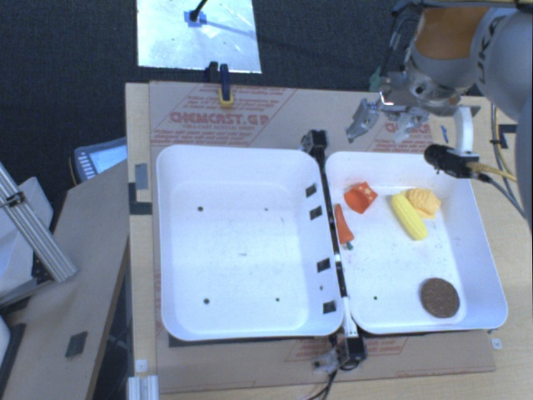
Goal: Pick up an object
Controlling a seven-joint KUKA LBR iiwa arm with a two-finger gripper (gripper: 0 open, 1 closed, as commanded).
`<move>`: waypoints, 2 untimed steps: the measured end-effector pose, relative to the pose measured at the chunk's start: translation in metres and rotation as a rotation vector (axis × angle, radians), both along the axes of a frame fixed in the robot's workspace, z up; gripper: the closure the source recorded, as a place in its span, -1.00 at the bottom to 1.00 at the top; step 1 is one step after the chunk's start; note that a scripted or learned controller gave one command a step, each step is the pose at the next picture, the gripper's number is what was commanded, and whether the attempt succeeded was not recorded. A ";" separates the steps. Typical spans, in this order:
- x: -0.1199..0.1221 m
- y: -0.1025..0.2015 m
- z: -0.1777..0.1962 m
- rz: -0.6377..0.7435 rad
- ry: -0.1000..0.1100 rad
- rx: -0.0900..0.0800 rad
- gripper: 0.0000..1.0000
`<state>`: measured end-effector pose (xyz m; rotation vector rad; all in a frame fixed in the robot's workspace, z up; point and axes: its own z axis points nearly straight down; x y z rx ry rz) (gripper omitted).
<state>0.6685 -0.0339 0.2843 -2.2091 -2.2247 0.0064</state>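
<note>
Objects for picking lie in the right shallow white plastic bin (475,248): a red-orange wedge-shaped toy piece (361,197) near the bin's upper left, a slim orange carrot-like stick (343,226) along its left wall, a yellow corn cob (409,215) near the middle, a small yellow-orange lumpy piece (424,200) touching the cob's upper right, and a round brown disc (439,297) well apart in the lower right corner. Just beside it sits the left shallow white plastic bin (241,248), the two joined along a row of black clips (323,240). Both bins rest on a brown cardboard sheet with red printed lettering (216,117) spread over a pale wooden bench (100,248). A yellow and black clamp (222,86) grips the sheet's far edge. Beyond the bench lie dark carpet (67,48) and a shiny square metal plate (196,22). A ribbed aluminium bar (33,236) slants in at the left.

Reaching in from the upper right, the grey arm with its orange band (450,11) is tilted down and to the left. Its two-finger gripper (385,122) hovers above the far rim of the right bin, over the cardboard, apart from every object. The metal fingers (363,123) stand spread wide with nothing between them.
</note>
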 end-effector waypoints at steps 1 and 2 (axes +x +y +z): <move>0.000 0.067 -0.045 0.003 -0.006 0.001 -1.00; 0.000 0.125 -0.071 0.002 -0.007 0.000 -1.00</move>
